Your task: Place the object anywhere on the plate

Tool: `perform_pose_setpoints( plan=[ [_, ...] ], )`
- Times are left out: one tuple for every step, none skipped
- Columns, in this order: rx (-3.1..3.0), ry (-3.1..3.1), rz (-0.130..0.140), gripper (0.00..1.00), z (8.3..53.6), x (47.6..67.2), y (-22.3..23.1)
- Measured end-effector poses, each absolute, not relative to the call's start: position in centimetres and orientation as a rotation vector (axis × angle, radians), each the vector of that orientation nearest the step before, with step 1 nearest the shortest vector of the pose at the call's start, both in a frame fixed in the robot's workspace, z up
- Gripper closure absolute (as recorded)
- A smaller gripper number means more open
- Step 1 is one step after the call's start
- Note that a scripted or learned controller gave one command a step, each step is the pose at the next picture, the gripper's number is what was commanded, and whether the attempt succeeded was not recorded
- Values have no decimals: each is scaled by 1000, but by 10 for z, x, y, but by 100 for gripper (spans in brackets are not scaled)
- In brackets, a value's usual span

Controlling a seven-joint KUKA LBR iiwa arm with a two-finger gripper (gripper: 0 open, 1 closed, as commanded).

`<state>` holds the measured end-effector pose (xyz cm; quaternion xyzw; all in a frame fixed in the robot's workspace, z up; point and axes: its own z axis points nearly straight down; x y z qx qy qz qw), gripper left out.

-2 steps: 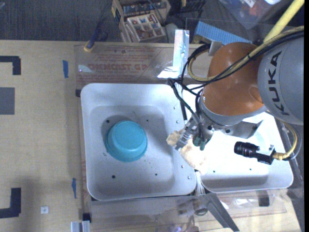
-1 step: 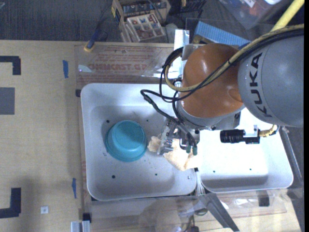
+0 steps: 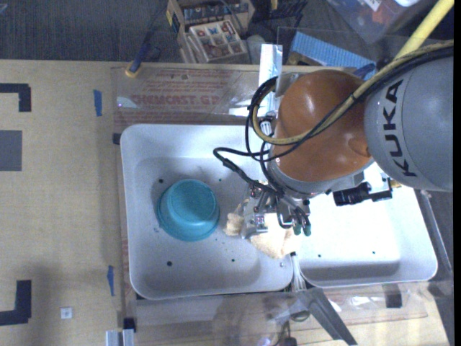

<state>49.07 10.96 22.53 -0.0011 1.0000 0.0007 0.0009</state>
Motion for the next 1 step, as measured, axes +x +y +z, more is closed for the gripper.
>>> perform_pose_setpoints(
  plan=[
    [-3,3139,2,0,225,491,110]
  ],
)
